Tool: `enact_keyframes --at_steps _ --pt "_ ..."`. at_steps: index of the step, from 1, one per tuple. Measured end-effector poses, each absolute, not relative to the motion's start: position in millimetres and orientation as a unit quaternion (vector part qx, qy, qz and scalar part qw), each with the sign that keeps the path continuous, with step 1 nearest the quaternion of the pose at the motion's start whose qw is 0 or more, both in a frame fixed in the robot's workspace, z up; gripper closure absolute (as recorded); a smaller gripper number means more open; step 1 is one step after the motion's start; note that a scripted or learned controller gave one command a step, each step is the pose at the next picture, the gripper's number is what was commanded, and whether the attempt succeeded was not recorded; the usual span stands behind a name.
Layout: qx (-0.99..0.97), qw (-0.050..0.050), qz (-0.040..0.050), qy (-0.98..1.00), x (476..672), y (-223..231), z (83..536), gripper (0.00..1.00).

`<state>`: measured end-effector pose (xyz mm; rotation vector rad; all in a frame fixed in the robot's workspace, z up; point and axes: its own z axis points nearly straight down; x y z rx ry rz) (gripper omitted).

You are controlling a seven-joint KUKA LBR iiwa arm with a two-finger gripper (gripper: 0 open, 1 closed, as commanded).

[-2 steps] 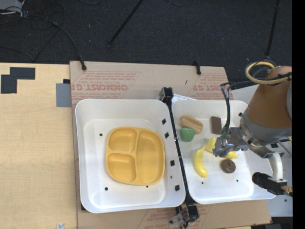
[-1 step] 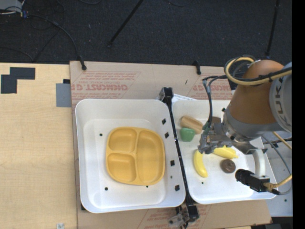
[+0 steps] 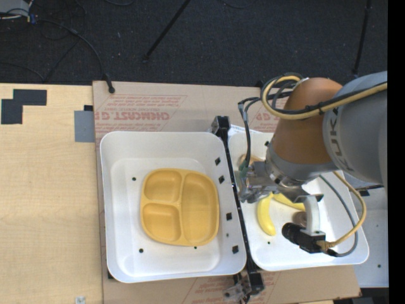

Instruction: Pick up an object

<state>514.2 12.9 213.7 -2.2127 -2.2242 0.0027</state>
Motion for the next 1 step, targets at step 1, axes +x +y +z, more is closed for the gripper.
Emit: enact_keyframes --at_steps 1 --pt "-0.705 0.002 0.001 -0.709 518.7 59.2 208.7 1.0"
